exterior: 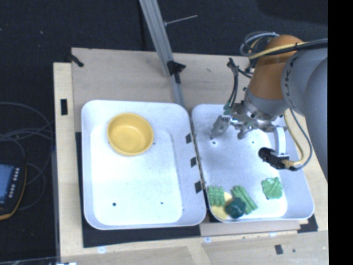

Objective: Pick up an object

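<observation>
Above the right bin (295,173), open-fingered gripper (230,127); green toys (238,200) below

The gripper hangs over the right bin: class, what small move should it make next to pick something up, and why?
Probably travel toward the near edge of the right bin and then descend. The gripper hangs open over bare floor at the bin's far end, with nothing between its fingers, while the green toys lie clustered along the near edge, the separate green piece looking easiest to reach.
</observation>
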### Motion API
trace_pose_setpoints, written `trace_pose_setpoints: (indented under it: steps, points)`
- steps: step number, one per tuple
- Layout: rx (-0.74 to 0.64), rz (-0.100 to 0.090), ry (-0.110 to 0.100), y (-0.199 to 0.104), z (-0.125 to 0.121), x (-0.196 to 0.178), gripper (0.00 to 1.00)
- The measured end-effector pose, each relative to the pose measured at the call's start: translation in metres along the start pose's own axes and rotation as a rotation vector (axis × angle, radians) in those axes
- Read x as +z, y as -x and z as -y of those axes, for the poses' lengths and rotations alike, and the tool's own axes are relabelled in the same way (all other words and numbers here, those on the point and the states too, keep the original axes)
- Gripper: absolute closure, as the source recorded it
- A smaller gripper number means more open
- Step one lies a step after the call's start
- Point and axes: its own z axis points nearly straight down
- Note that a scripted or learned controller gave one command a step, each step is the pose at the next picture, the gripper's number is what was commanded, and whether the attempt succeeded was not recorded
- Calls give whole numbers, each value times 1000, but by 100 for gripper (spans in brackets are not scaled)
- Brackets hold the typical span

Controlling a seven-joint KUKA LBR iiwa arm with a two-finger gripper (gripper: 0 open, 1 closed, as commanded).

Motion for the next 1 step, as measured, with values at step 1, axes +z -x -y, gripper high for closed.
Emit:
trace_pose_setpoints:
  steps: [1]
  points:
    - [-1,0,0,1,1,53,0]
